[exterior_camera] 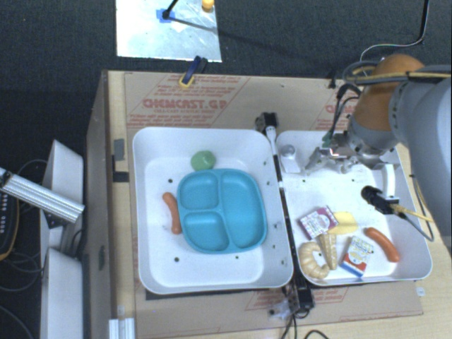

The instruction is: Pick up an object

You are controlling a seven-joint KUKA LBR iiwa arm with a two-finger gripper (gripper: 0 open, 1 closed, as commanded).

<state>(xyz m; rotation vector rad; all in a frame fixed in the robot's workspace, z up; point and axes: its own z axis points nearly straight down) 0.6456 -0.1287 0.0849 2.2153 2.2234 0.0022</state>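
One arm [417, 111], mine, grey with an orange band [385, 83] above the wrist, comes in from the camera view's right and bends down over the far end of the right bin [332, 189]. My pincer [319, 159] hangs low there, close to the divider between the bins. I cannot tell how far open it is, and I see nothing held in it.

Across the divider from my pincer sits the left bin [155, 260], with a blue divided plate [222, 210] in it. Beyond the plate lies an orange sausage [171, 212], and a green ball [203, 160] sits level with my pincer.

The things to pick lie well apart from my pincer, toward the camera: a croissant [309, 258], a second sausage [382, 244], a pink packet [318, 222], a small carton [359, 254], a yellow block [345, 224] and a cone [329, 248], clustered close together at the near end.
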